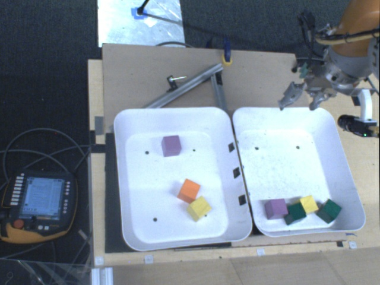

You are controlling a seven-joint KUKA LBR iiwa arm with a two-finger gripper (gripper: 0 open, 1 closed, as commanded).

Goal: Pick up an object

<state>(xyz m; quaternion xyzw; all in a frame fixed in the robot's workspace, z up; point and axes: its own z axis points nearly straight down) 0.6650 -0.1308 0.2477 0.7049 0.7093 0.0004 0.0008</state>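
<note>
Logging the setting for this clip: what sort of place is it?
Most likely a robotics lab bench: two white bins holding coloured blocks, a teach pendant with cables on the carpet, and a grey-and-orange arm whose gripper hangs above the right bin's far edge.

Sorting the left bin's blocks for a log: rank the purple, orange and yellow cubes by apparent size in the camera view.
1. orange cube
2. purple cube and yellow cube: too alike to rank.

Differences are slight, and all three sit at different distances from the camera.

A tan wooden bench (261, 70) stands on dark carpet (47, 52); a shiny silver sheet (127, 16) lies at upper left of frame.
</note>
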